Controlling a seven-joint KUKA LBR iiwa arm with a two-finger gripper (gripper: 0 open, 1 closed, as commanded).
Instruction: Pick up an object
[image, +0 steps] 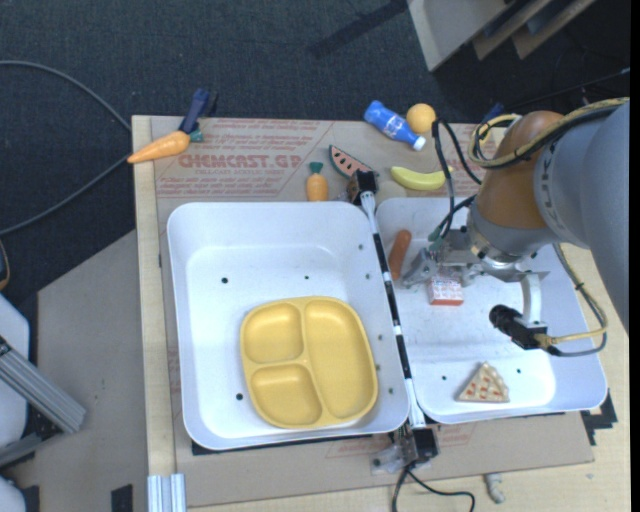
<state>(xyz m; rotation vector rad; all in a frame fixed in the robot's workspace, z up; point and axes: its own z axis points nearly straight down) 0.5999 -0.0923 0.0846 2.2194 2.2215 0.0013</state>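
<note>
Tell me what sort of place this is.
Probably a robot grasping test bench in a lab, not a kitchen: two white bins sit on a cardboard-topped bench, toy food such as a plastic banana and carrot lies about, and cables run across dark carpet.

Light is even and fairly bright from overhead. The white bins (200, 250) nearly wash out, with soft glare on the yellow tray (308, 358). Shadows are faint and short. The picture is slightly soft and grainy; the dark floor (80, 40) loses detail.
</note>
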